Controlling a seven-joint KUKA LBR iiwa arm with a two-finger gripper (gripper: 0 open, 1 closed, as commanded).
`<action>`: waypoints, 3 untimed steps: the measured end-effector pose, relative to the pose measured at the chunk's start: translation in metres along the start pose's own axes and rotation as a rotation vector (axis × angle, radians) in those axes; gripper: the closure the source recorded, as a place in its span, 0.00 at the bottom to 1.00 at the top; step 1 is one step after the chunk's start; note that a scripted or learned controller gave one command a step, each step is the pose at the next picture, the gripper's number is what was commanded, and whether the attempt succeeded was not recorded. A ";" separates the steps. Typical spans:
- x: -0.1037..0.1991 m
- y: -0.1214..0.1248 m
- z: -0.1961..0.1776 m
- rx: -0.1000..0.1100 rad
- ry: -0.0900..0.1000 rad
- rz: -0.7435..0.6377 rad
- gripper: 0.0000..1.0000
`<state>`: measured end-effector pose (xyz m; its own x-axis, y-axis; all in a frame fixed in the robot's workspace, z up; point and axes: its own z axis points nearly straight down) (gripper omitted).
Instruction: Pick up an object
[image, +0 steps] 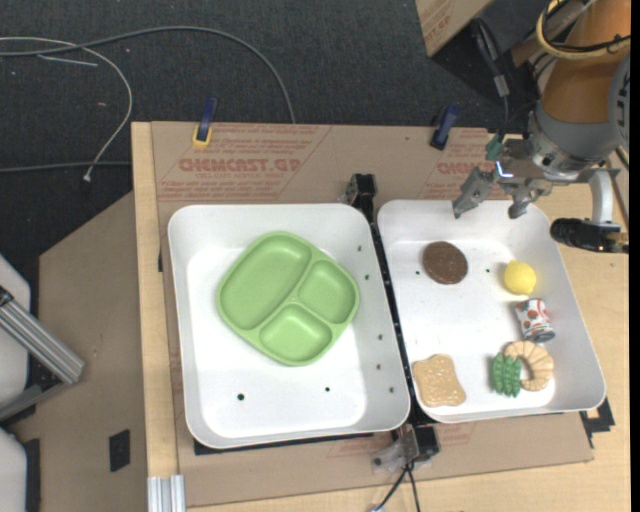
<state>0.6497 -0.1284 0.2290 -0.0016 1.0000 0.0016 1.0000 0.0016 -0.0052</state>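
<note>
Cardboard bench (290, 160) bears two white bins (200, 300) on dark carpet (80, 100).

In the right bin (575, 340) I count six pieces, all lying loose and apart from the arm. A flat brown disc (444, 263) sits toward the far edge, near the middle. A yellow lemon (519, 277) rests by the right wall, with a small red-and-white can (535, 320) just nearer than it, tipped on its side. At the near right corner a tan ring (532, 364) touches a green leafy piece (505, 374). A slice of toast (438, 380) lies flat at the near left corner.
</note>
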 end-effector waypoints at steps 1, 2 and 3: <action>-0.003 0.000 0.041 -0.002 -0.001 0.002 0.00; -0.001 -0.001 0.103 0.000 0.000 0.001 0.00; -0.001 0.000 0.088 -0.007 -0.001 0.001 1.00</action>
<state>0.6496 -0.1289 0.1405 -0.0004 1.0000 0.0007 1.0000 0.0004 0.0019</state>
